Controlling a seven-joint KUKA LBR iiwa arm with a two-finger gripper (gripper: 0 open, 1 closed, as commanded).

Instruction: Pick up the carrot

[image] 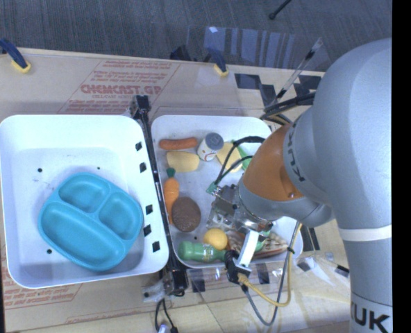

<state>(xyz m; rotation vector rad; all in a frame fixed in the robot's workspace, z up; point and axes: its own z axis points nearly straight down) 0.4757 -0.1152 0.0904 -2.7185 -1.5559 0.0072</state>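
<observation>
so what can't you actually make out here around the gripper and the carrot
- Gripper: in the camera view the arm's wrist covers most of it, so whether its fingers are open or shut cannot be told.
- Right bin: its right side lies under the arm.
- Item beside the lemon: partly covered by the gripper, too little shows to name it.
- Carrot: plain to see, lying apart from the gripper.

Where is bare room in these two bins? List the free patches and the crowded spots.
Free: the left bin, its floor bare between the walls and the blue tray, widest along the top. Crowded: the right bin, where carrot, sausage, brown disc and lemon sit close beside the gripper.
</observation>
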